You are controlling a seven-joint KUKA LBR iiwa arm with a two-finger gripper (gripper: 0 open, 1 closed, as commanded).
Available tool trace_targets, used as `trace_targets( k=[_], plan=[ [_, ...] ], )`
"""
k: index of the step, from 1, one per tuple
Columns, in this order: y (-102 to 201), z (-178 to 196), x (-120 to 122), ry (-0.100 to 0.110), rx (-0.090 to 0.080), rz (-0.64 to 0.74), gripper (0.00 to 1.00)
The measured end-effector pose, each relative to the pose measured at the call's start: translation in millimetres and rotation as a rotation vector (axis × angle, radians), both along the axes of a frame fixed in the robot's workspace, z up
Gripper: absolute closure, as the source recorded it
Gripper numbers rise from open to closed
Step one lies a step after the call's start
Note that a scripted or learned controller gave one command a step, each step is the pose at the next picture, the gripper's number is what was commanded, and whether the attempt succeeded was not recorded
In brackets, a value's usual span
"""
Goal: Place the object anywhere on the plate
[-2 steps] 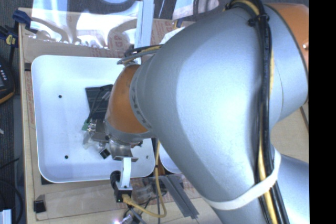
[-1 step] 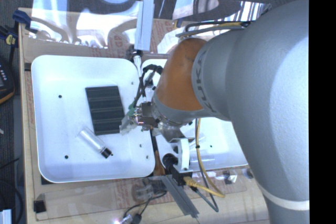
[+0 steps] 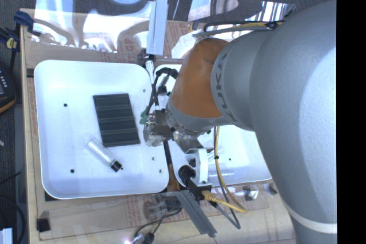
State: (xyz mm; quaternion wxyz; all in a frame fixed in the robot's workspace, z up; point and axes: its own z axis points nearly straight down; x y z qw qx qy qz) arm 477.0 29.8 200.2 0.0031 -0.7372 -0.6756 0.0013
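Arm point(image 3: 269, 83) reaching in from the right, wrist bent low over the bins' divide, gripper point(image 3: 155, 128) beside the dark plate point(image 3: 116, 119), finger state can't be told, small clear tube point(image 3: 104, 154) lying below the plate

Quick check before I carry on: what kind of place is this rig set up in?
Probably a robotics lab test bench, not a home or kitchen: a grey arm with an orange band leans over a shallow white bin, loose cables trail along the wooden bench edge, and clear guard panels stand behind.
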Motion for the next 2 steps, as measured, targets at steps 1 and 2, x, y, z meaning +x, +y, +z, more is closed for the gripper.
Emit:
trace_targets(
  k=[1,2],
  plan=[
    [49,59,-1,-0.001,-0.005,-0.559,1.00],
    [110,-8,-3,0.006,-0.010,-1.100,1.00]
  ],
)
